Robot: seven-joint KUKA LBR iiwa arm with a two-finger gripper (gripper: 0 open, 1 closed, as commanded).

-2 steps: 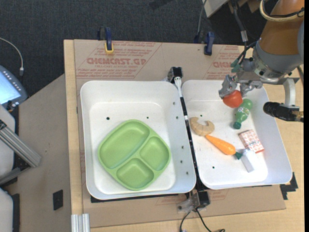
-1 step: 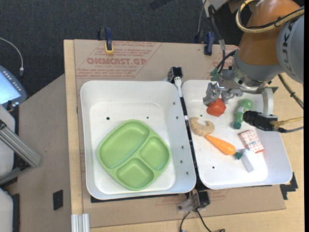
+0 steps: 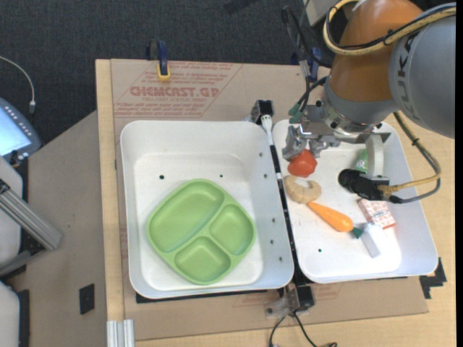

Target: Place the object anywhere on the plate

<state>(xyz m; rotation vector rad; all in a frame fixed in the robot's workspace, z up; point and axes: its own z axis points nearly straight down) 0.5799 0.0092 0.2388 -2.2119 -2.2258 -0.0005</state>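
The red rounded toy (image 3: 302,165) lies in the right-hand bin (image 3: 405,267), up at about 10 o'clock of the bin's floor and near the wall it shares with its neighbour. The tool (image 3: 307,142) sits right over it, at the toy's 12 o'clock, so close that the two seem to touch. From here I cannot tell whether the tool is wide or narrow, nor whether it has the toy in its grip.

Just at the toy's 6 o'clock is a beige ring-shaped piece (image 3: 302,189), like a small bagel. Off that piece's 4 o'clock lies a toy carrot (image 3: 330,216), slanted, its green end pointing to 4 o'clock. A small grey stick (image 3: 370,243) lies just beside that green end. A red-and-white packet (image 3: 377,212) sits at the carrot's 3 o'clock, near it. A green-and-white item (image 3: 367,159) stands at 2 o'clock in the bin, partly under the arm.

The green divided plate (image 3: 201,230), with three compartments, rests in the left-hand bin (image 3: 145,143), toward 6 o'clock of its floor and well apart from the toy.

Both bins stand side by side on a cardboard sheet over the table (image 3: 173,85), with a blue clamp (image 3: 162,58) at its 12 o'clock edge.
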